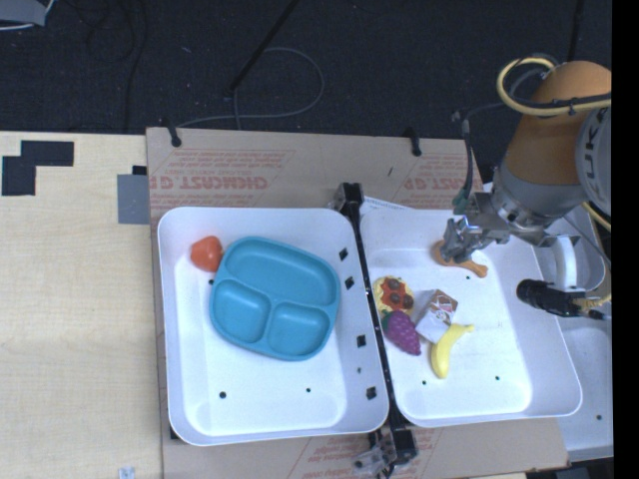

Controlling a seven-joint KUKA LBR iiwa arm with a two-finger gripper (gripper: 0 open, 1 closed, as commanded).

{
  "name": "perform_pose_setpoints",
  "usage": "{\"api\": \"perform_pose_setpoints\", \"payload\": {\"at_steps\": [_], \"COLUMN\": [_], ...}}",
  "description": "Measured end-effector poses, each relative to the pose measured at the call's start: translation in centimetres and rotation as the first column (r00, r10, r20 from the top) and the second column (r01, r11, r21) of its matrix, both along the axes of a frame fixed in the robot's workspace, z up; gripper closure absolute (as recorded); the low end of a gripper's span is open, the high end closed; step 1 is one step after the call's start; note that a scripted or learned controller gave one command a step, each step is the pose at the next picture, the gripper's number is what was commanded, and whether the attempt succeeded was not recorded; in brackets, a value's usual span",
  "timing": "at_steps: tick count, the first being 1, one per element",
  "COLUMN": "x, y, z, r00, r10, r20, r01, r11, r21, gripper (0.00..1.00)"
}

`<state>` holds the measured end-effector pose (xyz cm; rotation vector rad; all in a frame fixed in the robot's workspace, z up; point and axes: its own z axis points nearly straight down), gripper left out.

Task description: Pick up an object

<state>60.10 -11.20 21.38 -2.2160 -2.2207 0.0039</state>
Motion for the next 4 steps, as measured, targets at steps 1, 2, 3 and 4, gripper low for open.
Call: {"api": "perform_pose_setpoints", "payload": {"at_steps": [1, 2, 3, 4], "x": [-3.0, -5.3, -7.6, -10.0], "y": [4.0, 9.6, 14.7, 19.5], "z": [-0.5, 0.4, -0.3, -0.5], "r00": [1.0, 1.0, 1.0, 1.0], "r10": [-0.002, 0.001, 0.002, 0.002], "r20": [-0.001, -0.001, -0.002, -0.003], "r01": [0.002, -0.001, -0.002, -0.002], "r11": [1.0, 1.0, 1.0, 1.0], "r21": [0.0, 0.001, 0.001, 0.0], "gripper": [1.0, 1.0, 1.0, 1.0]}}
